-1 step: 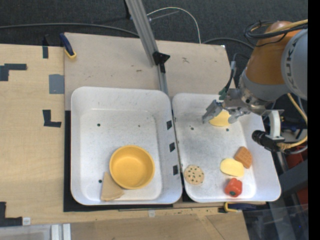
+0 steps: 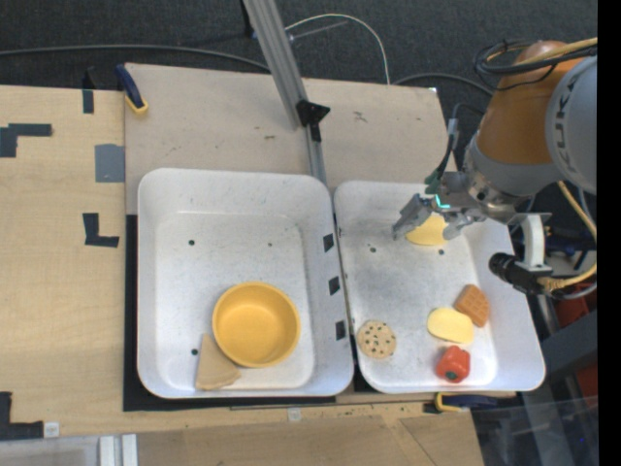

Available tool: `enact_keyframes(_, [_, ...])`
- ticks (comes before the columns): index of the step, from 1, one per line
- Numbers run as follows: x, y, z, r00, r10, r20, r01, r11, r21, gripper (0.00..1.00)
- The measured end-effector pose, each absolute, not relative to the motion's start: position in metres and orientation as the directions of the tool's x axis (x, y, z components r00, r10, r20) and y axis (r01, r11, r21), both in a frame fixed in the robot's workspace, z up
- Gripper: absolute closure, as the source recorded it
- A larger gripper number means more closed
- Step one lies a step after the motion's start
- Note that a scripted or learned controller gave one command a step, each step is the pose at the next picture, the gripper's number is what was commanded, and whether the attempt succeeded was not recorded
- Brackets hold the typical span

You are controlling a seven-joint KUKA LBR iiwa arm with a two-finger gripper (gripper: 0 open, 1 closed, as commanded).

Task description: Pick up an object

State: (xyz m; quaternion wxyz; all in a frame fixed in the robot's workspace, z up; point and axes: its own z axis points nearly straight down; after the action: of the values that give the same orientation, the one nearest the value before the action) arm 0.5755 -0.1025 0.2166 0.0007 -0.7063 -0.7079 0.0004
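Note:
My gripper (image 2: pixel 430 223) hangs over the upper part of the right bin (image 2: pixel 388 270), its fingers spread wide, so it is open. A small pale yellow piece (image 2: pixel 425 234) lies on the bin floor between and just below the fingertips; neither finger visibly presses on it. Further down the same bin lie a chocolate-chip cookie (image 2: pixel 375 339), a yellow rounded piece (image 2: pixel 450 325), an orange waffle-like piece (image 2: pixel 473 304) and a red item (image 2: pixel 453 363).
The left bin (image 2: pixel 175 221) holds a yellow bowl (image 2: pixel 256 323) and a tan wedge (image 2: pixel 215 369) at its front. A grey pole (image 2: pixel 281 56) slants down to the divider between the bins. Cables trail behind the bench.

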Motion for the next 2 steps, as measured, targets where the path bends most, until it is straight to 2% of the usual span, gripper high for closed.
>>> enact_keyframes(2, [0.564,-0.089,0.107,-0.002,1.000,0.001,1.000,0.002,-0.009,0.00])
